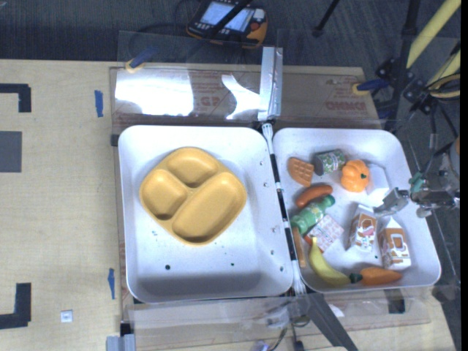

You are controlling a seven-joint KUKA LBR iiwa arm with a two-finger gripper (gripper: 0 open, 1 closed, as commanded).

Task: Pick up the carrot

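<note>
because the carrot (380,275) lies against the near wall of the right bin (426,218), close to the near right corner, little room is left for a finger to be slipped between it and the wall, and a closing grip could be blocked or the carrot merely pushed along. its green end is touching or nearly touching the tip of the banana (327,266), so the banana could be nudged or caught as well. two small cartons (380,238) stand just behind the carrot and could be knocked over or clamped by mistake during a descent. a rounded, tapered shape like this is judged likely to roll or squirt out if gripped off centre.

the gripper (395,199) is seen over the right side of the same bin, apart from the carrot, with nothing held between its parts; whether it is open or closed cannot be told, since it is small and blurred. the arm is cut off at the right edge. the green-wrapped item (313,216) cannot be identified.
</note>
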